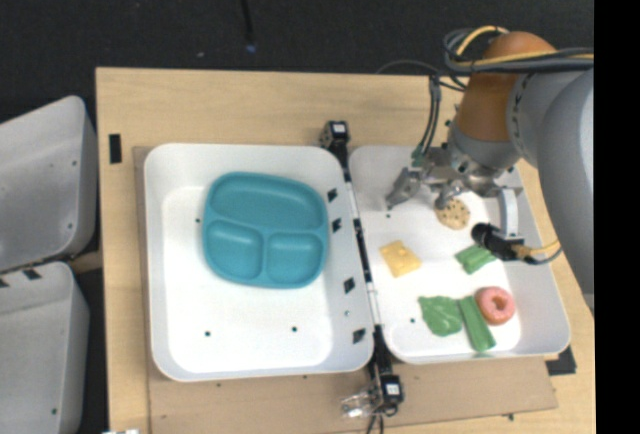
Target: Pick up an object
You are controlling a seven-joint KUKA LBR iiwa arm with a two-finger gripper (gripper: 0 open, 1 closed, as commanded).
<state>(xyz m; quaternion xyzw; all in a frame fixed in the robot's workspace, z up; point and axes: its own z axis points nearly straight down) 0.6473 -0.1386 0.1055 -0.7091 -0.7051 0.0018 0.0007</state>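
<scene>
The grey arm's two-finger gripper (pixel 425 184) hangs low over the far end of the right-hand shallow white plastic bin (pixel 400 327), its jaws spread and released, nothing between them. The nearest candidate is the round speckled tan cookie (pixel 454 213), lying flat just beside the fingertips. The risk: it is thin, so the fingers may skid over it or nudge it away. Further down lie a yellow cheese-like wedge (pixel 401 258), a small green block (pixel 476 258), a flat green leafy piece (pixel 438 314), a green stick (pixel 476 324) and a pink ringed donut (pixel 495 305), these last two touching, so a grab there could catch both. The left white bin (pixel 175 347) on the wooden table (pixel 120 112) bears a smooth teal compartment tray (pixel 266 228).
</scene>
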